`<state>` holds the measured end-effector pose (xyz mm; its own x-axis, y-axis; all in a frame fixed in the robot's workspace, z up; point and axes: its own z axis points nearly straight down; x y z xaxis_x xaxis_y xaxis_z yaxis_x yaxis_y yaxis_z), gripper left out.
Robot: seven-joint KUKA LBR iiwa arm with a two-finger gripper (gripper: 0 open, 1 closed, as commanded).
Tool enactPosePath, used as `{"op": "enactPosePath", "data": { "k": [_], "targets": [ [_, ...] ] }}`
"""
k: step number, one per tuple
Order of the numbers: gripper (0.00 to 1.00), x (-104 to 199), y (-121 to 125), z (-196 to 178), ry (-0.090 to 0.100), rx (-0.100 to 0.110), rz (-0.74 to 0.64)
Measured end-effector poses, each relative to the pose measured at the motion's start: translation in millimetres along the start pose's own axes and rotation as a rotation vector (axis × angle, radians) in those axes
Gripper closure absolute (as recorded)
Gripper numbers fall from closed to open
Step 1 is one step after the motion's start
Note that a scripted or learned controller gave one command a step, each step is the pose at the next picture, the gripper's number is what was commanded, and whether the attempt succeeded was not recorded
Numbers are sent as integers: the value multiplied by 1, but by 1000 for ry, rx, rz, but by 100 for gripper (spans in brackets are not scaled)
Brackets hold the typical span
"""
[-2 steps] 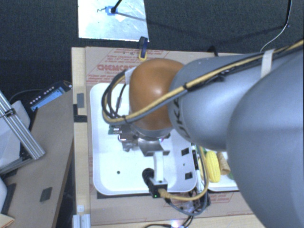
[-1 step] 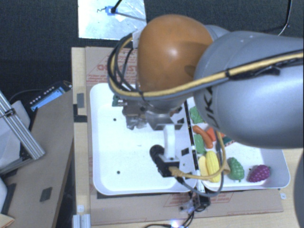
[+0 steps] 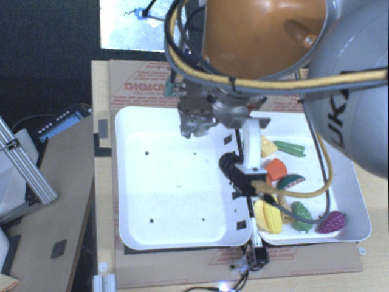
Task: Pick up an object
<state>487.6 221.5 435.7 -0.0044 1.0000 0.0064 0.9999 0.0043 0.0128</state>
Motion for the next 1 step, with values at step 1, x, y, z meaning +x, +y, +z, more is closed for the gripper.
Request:
{"op": "enactPosePath", "data": {
  "k": [1],
  "targets": [
    [100,13,-1,-12,-4,10,0]
  ]
}}
